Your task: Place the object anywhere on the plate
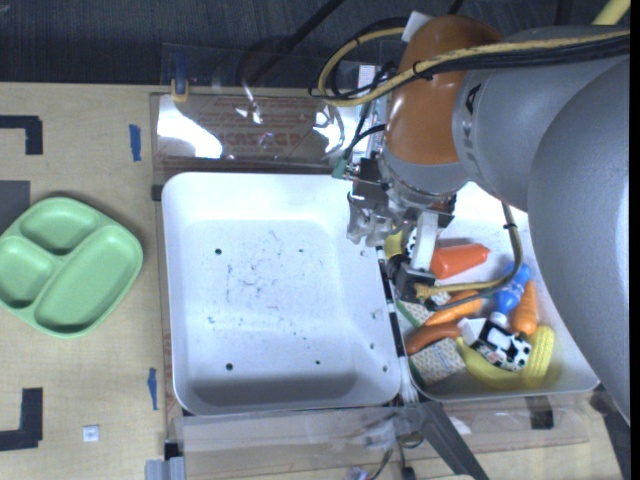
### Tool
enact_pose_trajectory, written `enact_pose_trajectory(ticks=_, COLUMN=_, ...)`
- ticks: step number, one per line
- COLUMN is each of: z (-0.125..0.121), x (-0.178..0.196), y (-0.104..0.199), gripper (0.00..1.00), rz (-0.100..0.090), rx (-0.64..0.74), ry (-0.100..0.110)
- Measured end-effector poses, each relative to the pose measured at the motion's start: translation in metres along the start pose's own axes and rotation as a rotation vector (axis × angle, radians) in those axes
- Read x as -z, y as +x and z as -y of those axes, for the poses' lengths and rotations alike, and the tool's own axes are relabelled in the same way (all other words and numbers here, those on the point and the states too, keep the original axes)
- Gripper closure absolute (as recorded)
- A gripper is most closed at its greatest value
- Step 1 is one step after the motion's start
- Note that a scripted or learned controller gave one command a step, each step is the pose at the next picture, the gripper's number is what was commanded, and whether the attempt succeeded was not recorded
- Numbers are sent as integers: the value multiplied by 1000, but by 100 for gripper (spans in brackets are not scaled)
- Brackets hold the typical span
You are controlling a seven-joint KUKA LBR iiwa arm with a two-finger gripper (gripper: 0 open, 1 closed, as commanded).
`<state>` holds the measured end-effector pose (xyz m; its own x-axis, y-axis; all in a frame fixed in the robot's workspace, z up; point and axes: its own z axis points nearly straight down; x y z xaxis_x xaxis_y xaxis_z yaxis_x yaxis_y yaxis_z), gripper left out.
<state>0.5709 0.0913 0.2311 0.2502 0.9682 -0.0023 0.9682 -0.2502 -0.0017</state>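
The end effector [375, 230] hung at the wall where the two bins met, above the near corner of the right bin [575, 376]. Whether it was apart or together could not be told, and nothing was seen in its grip. Just beside and below it, toward the arm, lay the toy pile, presumably dumped there as the picking stock: an orange carrot-like piece [460, 259], a yellow banana [520, 363], a black-and-white cow figure [505, 346] and a blue-capped item [510, 296]. Which one the task meant could not be told. The left bin [265, 288] spread out beside the end effector, away from the arm. The green plate [68, 265] sat well beyond that bin on the table [80, 128], probably so that the transfer crossed it. No writing could be read.
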Motion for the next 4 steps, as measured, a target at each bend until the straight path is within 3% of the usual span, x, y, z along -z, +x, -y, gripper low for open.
enact_pose_trajectory(ticks=1, z=49, x=-76, y=53, gripper=100, rz=0, rx=133, ry=4)
enact_pose_trajectory(ticks=2, z=69, x=-95, y=99, gripper=100, rz=0, rx=291, ry=5)
enact_pose_trajectory(ticks=3, z=1, x=-110, y=125, gripper=100, rz=0, rx=115, ry=1)
enact_pose_trajectory(ticks=4, z=49, x=-31, y=127, gripper=100, rz=1, rx=-73, ry=1)
